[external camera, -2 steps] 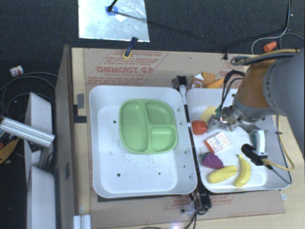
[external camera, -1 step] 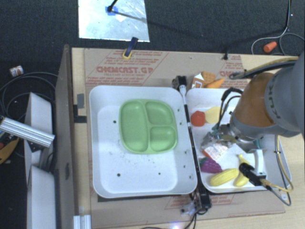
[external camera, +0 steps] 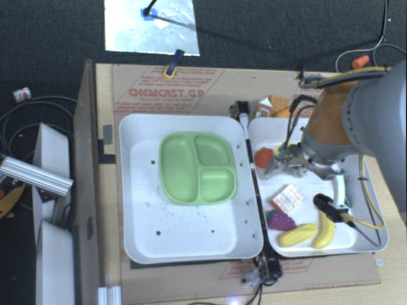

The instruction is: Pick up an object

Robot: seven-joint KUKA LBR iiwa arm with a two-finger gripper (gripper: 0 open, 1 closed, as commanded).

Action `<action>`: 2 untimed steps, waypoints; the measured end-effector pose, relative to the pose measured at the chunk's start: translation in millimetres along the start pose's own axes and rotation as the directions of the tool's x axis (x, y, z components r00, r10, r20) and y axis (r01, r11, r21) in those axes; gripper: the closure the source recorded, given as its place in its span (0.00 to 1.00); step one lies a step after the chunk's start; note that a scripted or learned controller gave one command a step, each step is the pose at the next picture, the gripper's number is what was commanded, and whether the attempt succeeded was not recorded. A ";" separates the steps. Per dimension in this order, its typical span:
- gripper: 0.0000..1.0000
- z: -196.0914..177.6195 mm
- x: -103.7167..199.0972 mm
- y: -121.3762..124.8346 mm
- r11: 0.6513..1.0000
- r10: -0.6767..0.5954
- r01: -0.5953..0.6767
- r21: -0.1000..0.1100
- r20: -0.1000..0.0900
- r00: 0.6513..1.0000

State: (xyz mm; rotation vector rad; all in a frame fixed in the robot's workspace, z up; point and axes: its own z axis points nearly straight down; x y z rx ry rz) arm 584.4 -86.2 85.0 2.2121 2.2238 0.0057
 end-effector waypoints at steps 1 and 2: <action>0.00 -0.3 -3.5 66.9 1.000 -0.001 0.001 -0.002 0.000 1.000; 1.00 -10.8 -4.1 65.2 1.000 -0.003 0.003 0.001 0.001 1.000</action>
